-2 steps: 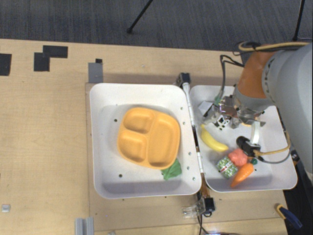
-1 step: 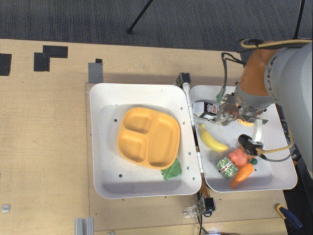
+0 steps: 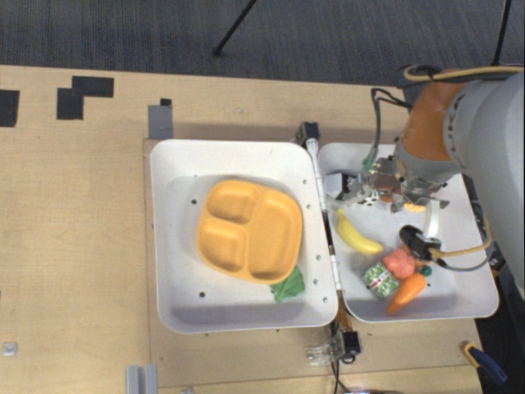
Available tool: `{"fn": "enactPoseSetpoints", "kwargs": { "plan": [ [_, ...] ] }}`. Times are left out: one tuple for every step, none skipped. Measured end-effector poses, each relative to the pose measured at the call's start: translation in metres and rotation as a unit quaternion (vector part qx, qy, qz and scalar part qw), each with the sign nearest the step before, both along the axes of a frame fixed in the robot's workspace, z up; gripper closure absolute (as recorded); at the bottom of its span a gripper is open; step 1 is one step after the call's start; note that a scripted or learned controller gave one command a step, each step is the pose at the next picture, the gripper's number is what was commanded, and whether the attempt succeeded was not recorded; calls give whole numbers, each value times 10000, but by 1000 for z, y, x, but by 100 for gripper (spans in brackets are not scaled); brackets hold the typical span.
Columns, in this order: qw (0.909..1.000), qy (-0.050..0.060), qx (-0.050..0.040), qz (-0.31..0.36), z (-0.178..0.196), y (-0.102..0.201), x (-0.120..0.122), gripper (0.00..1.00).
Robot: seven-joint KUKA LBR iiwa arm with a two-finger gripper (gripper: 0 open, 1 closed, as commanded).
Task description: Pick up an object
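Pincer (image 3: 392,189): over right bin (image 3: 476,298), grip state unclear.
Banana (image 3: 358,235): just below pincer, long axis slanting down-right.
Room: bin's far wall close behind.

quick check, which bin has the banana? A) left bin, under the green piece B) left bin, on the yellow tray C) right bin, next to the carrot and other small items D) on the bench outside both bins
C: the banana lies in the right bin, above the carrot and near other small items, while the yellow tray sits in the left bin with a green piece at its edge.
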State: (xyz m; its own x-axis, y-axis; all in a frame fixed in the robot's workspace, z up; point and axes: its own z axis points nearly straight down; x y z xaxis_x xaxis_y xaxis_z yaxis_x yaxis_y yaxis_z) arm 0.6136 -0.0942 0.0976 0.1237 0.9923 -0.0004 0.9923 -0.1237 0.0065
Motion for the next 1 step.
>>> {"fn": "enactPoseSetpoints", "kwargs": {
  "plan": [
    [9994,-10,3,-341,-10,-6,-54,0]
  ]
}}
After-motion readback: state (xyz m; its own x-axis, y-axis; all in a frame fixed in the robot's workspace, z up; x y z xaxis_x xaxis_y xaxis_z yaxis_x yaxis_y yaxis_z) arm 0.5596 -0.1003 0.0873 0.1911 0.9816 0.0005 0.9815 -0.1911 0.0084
